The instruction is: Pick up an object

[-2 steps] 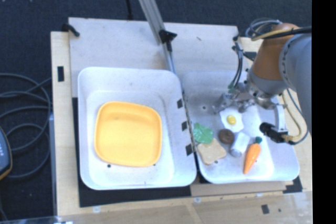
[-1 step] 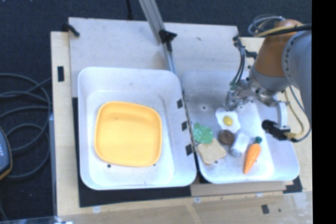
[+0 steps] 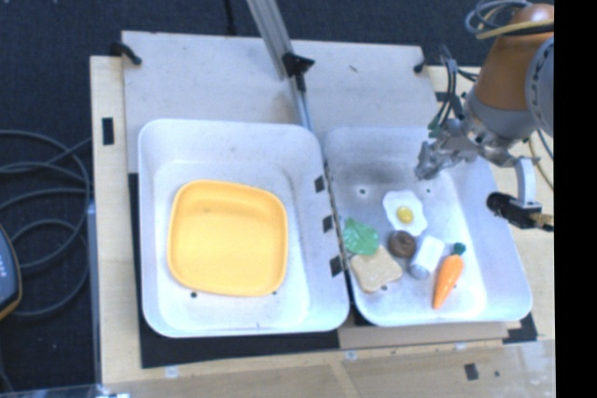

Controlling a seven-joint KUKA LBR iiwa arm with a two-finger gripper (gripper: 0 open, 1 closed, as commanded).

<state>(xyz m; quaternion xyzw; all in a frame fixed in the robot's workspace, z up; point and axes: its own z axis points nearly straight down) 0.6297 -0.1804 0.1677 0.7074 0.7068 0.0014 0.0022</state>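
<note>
The tool (image 3: pixel 427 165) hangs over the far part of the right bin (image 3: pixel 494 294), and from here I cannot tell how it is set or whether it has hold of anything. Just below it lies the fried egg (image 3: pixel 405 212). Further toward the near rim sit the chocolate donut (image 3: pixel 402 244), green leaf (image 3: pixel 360 238), toast (image 3: pixel 376 270), white cup (image 3: pixel 425 255) and carrot (image 3: pixel 447 279). Well to its left, the yellow plate (image 3: pixel 228 238) rests in the left bin (image 3: pixel 159 154).

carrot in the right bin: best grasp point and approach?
Grip the carrot across its orange body near the middle, coming straight down from above. It lies flat and slightly tilted, green tip up by the white block, so set the jaws across its narrow width. The lower end has more free space.
</note>
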